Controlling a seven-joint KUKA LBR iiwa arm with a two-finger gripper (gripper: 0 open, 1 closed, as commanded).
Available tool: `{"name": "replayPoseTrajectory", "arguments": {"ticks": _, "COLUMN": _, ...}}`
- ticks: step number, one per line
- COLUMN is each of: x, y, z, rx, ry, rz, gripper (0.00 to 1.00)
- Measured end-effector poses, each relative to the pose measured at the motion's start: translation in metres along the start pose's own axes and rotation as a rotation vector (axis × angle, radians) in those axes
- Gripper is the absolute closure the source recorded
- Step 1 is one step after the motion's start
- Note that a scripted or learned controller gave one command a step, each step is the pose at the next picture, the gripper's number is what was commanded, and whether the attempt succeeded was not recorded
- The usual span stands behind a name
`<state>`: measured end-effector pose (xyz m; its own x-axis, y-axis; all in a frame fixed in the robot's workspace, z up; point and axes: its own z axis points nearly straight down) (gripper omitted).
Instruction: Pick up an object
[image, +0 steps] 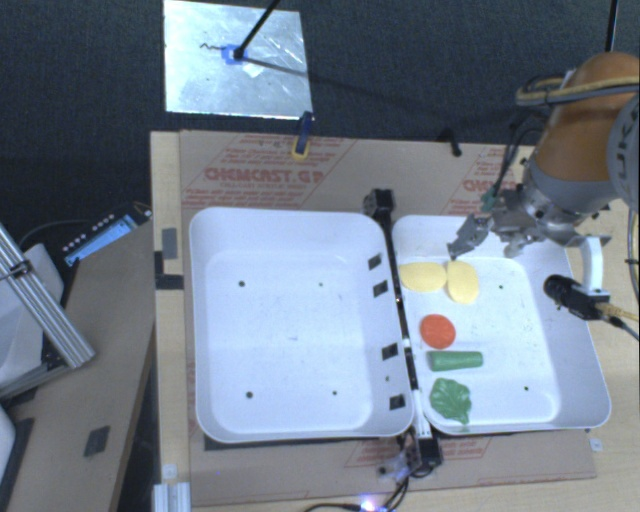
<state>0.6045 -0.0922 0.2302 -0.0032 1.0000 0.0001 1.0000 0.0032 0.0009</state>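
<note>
Hovering over the right bin's (575, 395) far edge, the gripper (468, 243) hangs just above two yellow pieces (445, 279), probably lining up a grab. Fingers look slightly spread, pinching nothing. Orange round (437, 330) sits nearer mid-bin.

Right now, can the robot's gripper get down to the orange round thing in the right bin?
Probably yes. The gripper hangs over the right bin, above the two yellow pieces. The orange round thing lies a little nearer the camera, uncovered, apart from the green block.
</note>
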Motion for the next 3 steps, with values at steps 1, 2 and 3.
{"name": "replayPoseTrajectory", "arguments": {"ticks": 1, "x": 0.0, "y": 0.001, "z": -0.011, "rx": -0.003, "ry": 0.0, "rz": -0.002, "gripper": 1.0}}
{"name": "replayPoseTrajectory", "arguments": {"ticks": 2, "x": 0.069, "y": 0.007, "z": -0.021, "rx": -0.002, "ry": 0.002, "rz": -0.008, "gripper": 1.0}}
{"name": "replayPoseTrajectory", "arguments": {"ticks": 3, "x": 0.134, "y": 0.005, "z": -0.077, "rx": -0.006, "ry": 0.003, "rz": -0.008, "gripper": 1.0}}
